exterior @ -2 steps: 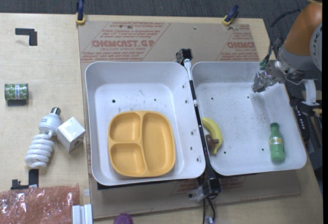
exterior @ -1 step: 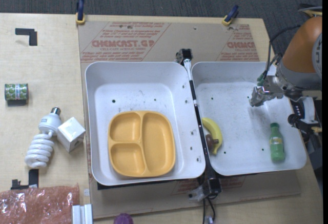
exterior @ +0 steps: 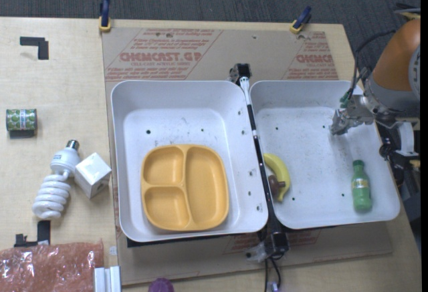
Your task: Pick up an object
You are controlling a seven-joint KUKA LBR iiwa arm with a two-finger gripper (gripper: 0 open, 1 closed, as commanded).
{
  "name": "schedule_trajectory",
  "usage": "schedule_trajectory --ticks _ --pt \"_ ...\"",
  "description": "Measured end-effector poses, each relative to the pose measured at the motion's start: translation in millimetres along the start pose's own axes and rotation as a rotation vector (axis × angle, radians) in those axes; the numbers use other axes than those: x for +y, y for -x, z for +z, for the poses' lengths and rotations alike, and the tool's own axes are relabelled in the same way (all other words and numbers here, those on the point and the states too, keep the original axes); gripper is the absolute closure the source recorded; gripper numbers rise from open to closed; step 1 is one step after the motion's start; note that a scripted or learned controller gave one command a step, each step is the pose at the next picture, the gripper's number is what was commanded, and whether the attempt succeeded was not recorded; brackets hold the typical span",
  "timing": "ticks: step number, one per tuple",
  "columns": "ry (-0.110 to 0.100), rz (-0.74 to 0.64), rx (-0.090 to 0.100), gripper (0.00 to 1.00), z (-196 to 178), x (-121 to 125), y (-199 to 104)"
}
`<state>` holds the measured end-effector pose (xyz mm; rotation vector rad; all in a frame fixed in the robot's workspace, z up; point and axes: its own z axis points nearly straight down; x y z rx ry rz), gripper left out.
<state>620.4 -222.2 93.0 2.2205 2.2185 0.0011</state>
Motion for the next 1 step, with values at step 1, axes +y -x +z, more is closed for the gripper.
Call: schedule_trajectory --ticks 1 --pt "0.000 -0.004 -0.001 1.00 -0.4 34.8 -0.1"
